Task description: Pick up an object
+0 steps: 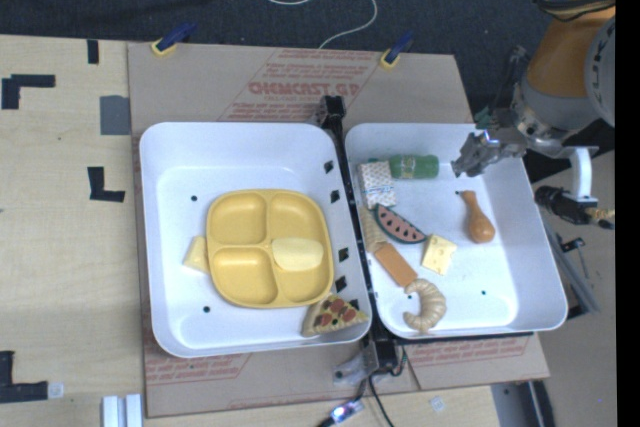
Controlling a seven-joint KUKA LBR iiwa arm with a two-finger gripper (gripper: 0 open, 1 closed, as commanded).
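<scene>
Objects for pick lie in right bin: green bottle at far edge, drumstick near right wall, watermelon slice, cheese cube, orange stick, croissant at front. Gripper hovers over bin's far right corner, between bottle and drumstick; jaws' state cannot be told, nothing seen between them. Left bin holds yellow divided plate, pizza slice at its front right.

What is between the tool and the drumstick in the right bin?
Nothing visible. The tool hangs over the right bin's far edge, and bare white floor separates it from the drumstick.
</scene>
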